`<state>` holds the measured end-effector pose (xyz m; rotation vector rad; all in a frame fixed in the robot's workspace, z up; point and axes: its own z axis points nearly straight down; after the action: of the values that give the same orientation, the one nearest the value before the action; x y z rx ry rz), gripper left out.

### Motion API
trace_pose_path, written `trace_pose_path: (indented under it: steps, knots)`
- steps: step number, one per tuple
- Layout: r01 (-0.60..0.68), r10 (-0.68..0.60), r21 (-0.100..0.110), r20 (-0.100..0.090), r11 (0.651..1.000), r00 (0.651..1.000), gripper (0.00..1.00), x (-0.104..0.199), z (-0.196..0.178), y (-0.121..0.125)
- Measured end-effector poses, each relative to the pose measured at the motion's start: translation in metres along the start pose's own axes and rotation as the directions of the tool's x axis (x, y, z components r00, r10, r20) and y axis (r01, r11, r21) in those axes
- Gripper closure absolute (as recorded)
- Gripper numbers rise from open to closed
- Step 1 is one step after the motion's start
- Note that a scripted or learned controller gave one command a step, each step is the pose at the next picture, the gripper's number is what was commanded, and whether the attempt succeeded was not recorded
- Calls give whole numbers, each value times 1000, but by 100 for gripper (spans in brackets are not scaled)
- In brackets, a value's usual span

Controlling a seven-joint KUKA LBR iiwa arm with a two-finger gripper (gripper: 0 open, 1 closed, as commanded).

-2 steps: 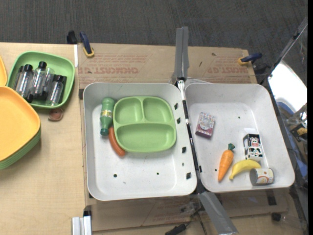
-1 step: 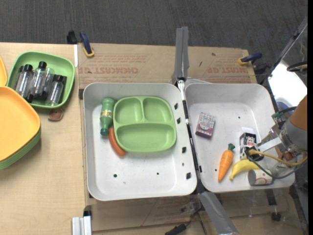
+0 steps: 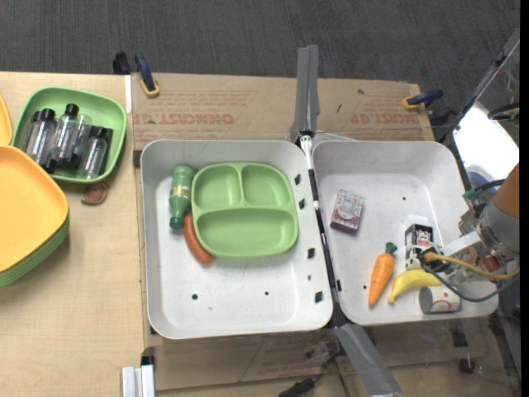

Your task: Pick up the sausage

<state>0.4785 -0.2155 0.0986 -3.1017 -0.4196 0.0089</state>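
Note:
The sausage (image 3: 197, 240), a short orange-red link, lies in the left bin (image 3: 240, 308). It rests against the lower left edge of the green divided plate (image 3: 244, 208), just below a green bottle (image 3: 179, 195). The arm's lower end with the gripper (image 3: 486, 242) hangs at the right rim of the right bin (image 3: 388, 164), far from the sausage, with yellow cable trailing from it.
The right bin holds a small purple card box (image 3: 348, 212), a carrot (image 3: 379, 275), a banana (image 3: 416, 284), a small carton (image 3: 420, 240) and a can (image 3: 439, 298). On the bench at left stand a green tray of bottles (image 3: 70, 135) and stacked orange plates (image 3: 29, 217).

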Motion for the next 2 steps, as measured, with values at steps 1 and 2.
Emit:
trace_pose_path:
  steps: [1, 2]
  knots:
    - [13, -13, -6, 0, 1000, 1000, 100, -3, 7, 4]
    - [15, -15, -3, 4, 1000, 1000, 100, -4, -1, 4]
